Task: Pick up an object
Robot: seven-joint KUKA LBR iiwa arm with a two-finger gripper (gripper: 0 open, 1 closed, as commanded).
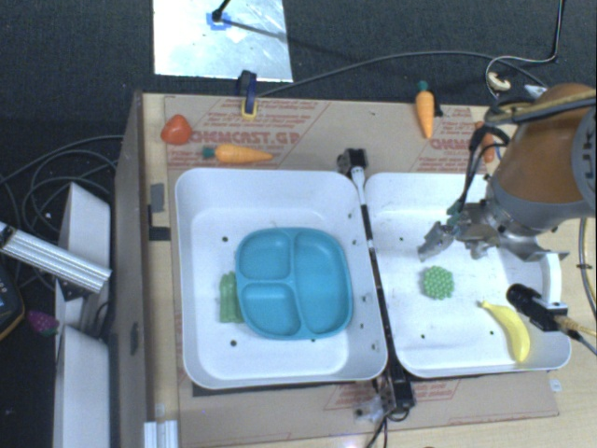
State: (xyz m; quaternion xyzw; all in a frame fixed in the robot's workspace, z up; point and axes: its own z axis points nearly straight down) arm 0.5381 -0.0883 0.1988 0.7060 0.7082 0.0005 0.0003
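Clearly, the jaws (pixel 437 241) stood open over the right bin (pixel 401 343) and held nothing. Just near of them, apart, lay the green ball (pixel 437 282). A banana (pixel 509 329) lay at the near right. In the left bin (pixel 201 250) sat a blue plate (pixel 294 283).

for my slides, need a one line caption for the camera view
Gripper above the right bin near a green ball and banana.
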